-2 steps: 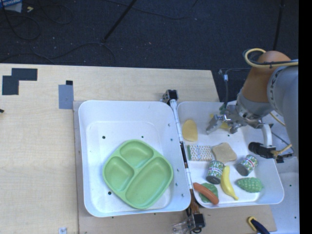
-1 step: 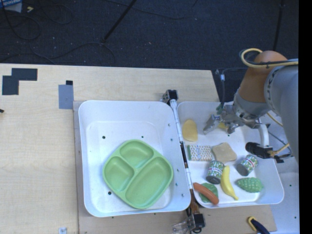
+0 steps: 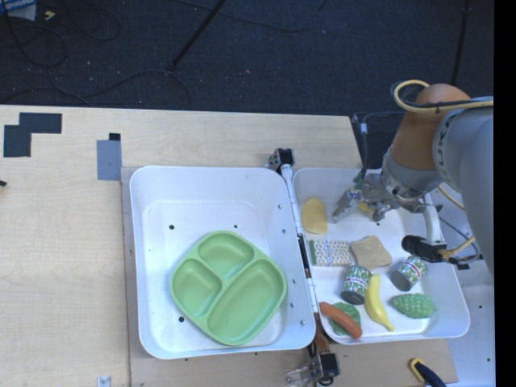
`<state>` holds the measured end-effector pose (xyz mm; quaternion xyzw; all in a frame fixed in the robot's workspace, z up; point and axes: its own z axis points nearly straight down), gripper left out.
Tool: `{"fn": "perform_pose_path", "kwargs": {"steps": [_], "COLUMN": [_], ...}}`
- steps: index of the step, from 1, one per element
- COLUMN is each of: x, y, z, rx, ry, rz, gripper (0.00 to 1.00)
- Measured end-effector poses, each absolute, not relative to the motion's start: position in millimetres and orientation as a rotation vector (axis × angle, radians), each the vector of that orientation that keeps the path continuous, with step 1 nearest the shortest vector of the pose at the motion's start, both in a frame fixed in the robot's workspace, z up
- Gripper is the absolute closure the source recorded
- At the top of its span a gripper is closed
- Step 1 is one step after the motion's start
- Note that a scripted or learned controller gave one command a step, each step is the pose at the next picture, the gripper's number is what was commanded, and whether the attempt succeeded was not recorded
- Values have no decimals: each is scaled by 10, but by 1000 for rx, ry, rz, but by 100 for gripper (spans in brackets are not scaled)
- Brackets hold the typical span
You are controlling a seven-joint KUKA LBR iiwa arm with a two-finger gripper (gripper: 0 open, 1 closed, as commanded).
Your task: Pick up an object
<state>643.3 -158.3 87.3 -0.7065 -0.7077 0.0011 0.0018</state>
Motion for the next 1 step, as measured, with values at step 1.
{"fn": "perform_pose_path", "kwargs": {"steps": [1], "x": [6437], "y": [-2010], "z": [879], "rx": [-2221], "ry": [-2221], "rz": [2], "gripper": [0]}}
